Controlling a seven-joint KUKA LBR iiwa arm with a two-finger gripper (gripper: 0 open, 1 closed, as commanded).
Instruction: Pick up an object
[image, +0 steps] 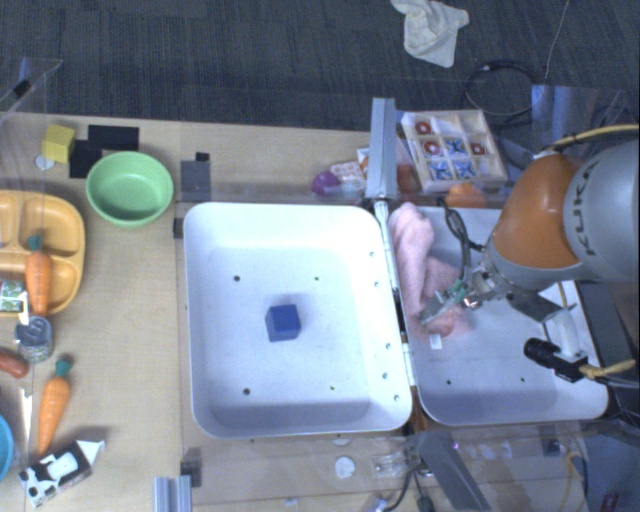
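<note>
While the gripper (447, 303) is lowered onto the pink cloth (418, 262) in the right bin (520, 395), whether its fingers are apart or together cannot be told. A deep, centred pinch on the soft, rumpled fabric would likely be needed. Well off to its left, a small hard blue cube (284, 321) is seen in the left bin (240, 400).

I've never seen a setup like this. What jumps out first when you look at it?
The big grey arm with its orange band reaches in from the right over the right-hand white bin, its pincer down at a soft pink cloth lying against that bin's left wall. Next door, a small blue cube sits alone mid-floor in the left-hand white bin.
</note>
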